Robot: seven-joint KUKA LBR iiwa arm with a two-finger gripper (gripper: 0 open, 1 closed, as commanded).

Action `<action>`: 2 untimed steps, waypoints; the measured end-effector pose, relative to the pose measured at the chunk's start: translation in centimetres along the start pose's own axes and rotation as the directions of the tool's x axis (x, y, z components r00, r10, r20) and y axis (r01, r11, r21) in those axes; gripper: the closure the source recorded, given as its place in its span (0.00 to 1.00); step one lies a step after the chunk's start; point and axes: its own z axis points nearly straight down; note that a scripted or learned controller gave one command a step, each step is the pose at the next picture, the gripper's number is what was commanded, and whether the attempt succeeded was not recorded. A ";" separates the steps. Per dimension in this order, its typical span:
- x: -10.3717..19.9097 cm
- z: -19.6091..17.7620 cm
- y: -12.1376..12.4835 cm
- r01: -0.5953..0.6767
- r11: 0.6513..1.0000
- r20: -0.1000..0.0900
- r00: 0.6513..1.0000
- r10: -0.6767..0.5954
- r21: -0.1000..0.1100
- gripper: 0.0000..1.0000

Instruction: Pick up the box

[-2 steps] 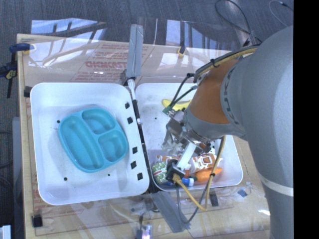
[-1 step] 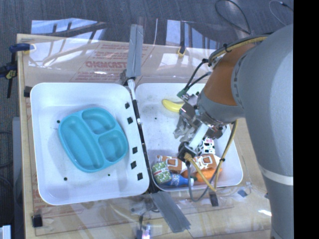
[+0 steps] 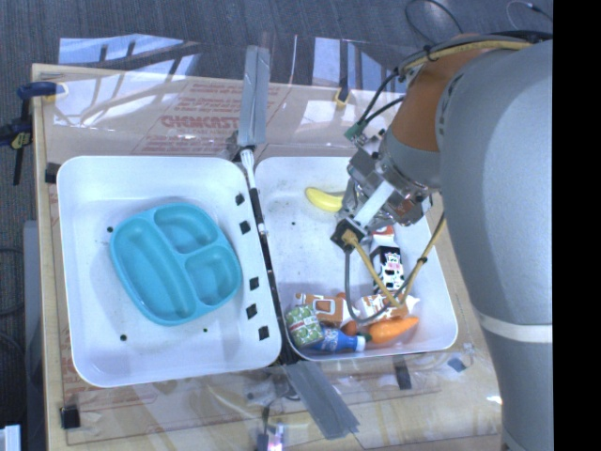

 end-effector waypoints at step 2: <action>-8.6 -0.4 -2.1 -0.233 0.972 0.000 0.972 0.233 0.002 0.00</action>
